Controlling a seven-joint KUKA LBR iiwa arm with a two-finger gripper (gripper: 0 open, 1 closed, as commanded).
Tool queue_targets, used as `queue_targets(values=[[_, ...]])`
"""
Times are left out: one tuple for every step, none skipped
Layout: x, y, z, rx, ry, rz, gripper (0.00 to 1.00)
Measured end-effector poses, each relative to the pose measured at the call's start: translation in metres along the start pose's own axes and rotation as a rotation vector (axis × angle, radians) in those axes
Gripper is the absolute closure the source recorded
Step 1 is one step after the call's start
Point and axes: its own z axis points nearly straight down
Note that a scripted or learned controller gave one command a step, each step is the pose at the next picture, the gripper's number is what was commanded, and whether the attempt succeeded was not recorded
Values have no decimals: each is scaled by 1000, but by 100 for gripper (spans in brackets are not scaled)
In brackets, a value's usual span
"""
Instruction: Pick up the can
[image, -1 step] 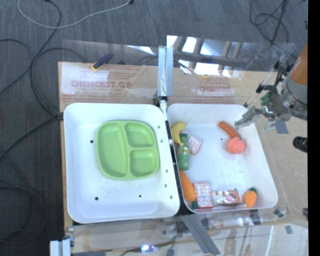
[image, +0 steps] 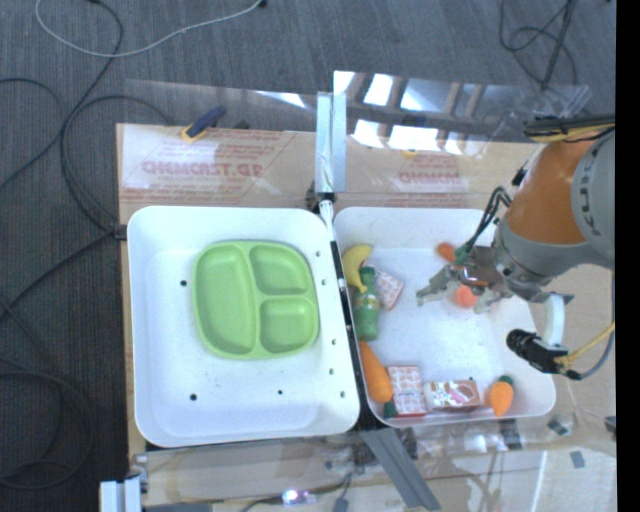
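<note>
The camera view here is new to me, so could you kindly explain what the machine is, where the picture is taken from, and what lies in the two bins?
The picture comes from one fixed camera above the bench, looking down at a slant. The grey and orange shape at the right is a robot arm; its gripper is low over the right bin, by a small orange and red item. I cannot tell whether it holds anything.

The left bin holds a green divided plate. The right bin holds toy groceries: a banana, a green bottle, a carrot, small red and white packets along the near wall, and another orange piece in the corner. Its job is picking up a can, but I cannot say for certain which item that is.
</note>
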Motion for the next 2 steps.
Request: queue_targets(values=[[45,32,65,-22,-4,158,0],[-42,-2,37,-1,-4,282,0]])
